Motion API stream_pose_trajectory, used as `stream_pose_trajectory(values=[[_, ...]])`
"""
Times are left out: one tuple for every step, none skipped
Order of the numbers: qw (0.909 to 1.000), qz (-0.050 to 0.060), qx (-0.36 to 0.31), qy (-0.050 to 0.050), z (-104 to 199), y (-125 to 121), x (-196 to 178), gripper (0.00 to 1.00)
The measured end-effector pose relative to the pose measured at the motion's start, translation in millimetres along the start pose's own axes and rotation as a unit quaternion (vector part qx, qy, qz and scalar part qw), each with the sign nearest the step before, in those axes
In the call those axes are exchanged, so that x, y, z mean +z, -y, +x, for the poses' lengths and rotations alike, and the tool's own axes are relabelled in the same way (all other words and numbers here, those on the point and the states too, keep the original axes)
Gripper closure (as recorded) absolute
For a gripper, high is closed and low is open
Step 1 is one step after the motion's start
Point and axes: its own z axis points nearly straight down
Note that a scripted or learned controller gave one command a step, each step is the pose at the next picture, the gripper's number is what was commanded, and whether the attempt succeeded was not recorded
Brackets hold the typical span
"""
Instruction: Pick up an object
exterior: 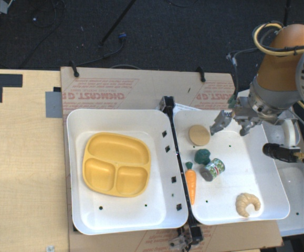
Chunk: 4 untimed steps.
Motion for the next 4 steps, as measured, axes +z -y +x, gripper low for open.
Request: stream_pose_trajectory(values=[[1.0,-0.005,-0.001,0.001,-0.1,-1.8,-6.4,0.0],[1.0,-0.003,-0.001,0.001,-3.2,-10.4,46.1,0.0],[1.0,-0.002,0.0,0.0,0.9,-4.3,113.2,0.0],[1.0,-0.006,0.0,0.0,1.2,-5.2,155.4,0.0]])
